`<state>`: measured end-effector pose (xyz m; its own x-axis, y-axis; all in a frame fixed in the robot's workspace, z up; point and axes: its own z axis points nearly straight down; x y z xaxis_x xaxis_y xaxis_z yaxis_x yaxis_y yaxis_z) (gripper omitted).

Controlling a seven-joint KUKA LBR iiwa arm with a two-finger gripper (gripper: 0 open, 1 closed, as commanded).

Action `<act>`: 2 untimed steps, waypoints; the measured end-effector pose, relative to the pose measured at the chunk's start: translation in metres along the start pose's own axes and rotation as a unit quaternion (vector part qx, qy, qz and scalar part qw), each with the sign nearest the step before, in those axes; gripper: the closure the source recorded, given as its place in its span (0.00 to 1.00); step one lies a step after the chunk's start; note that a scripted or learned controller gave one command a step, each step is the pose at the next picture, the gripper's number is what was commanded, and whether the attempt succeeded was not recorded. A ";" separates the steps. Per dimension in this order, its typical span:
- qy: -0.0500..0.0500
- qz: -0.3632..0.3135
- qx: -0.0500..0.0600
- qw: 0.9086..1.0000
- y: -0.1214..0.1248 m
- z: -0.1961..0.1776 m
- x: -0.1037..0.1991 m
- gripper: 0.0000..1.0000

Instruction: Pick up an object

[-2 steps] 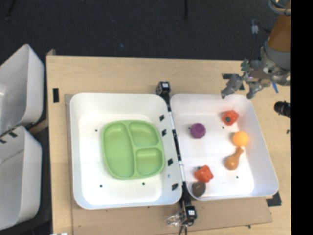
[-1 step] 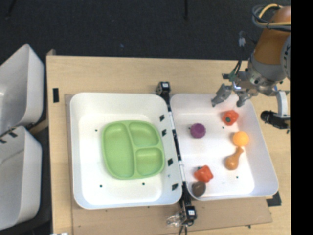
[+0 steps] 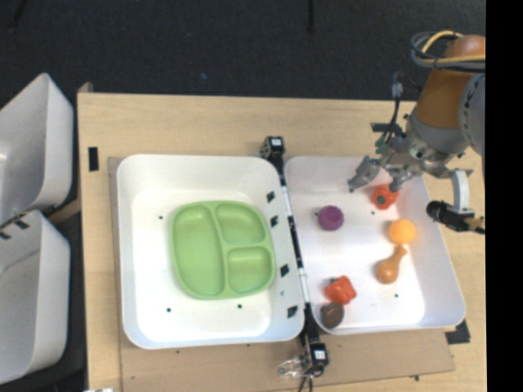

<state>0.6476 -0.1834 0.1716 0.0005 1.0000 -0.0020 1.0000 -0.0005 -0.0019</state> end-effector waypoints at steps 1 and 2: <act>0.001 -0.001 -0.002 1.000 0.010 0.054 -0.002 0.00; -0.001 -0.002 -0.003 1.000 0.011 0.041 -0.004 1.00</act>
<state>0.6582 -0.1870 0.1303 -0.0039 1.0000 -0.0031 1.0000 0.0039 0.0044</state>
